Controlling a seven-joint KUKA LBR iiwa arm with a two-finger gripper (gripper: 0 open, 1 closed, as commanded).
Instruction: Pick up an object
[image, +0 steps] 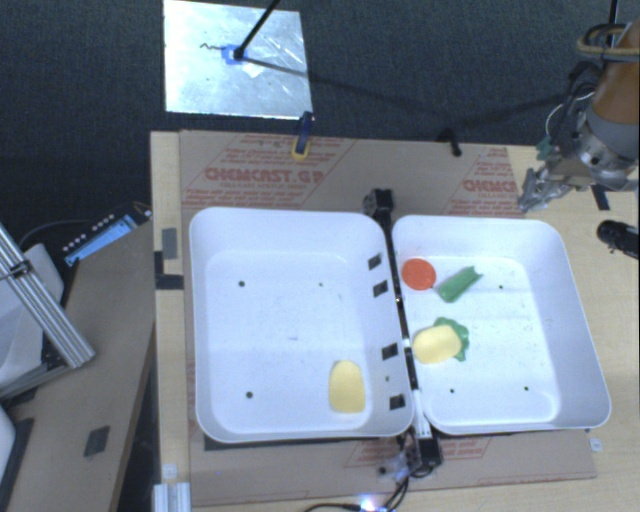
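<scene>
The table (100, 300) spreads across the view, topped by a brown cardboard sheet (400, 165) printed with red lettering, and on that sheet sit two shallow white bins side by side, touching along a dark hinge-like strip in the middle. The left bin (230, 250) holds a single pale yellow oblong piece (347, 386) near its front right corner, close to the dividing wall. The right bin (560, 330) holds three things grouped toward its left side: a yellow rounded object with a green leafy part (438, 343) lying just beside the divider, a green elongated piece (458, 284) tilted above it, and a flat orange-red disc (418, 273) just left of the green piece, apart from it by a small gap. Beyond the bins, at the far edge of the scene, a shiny silver sheet (200, 60) lies on the dark carpet. The grey arm (612, 110) enters from the upper right corner, and its pincer (532, 192) hangs over the cardboard just outside the far right corner of the right bin, well apart from all the objects; whether its fingers are apart or together I cannot tell, and nothing is seen between them.
</scene>
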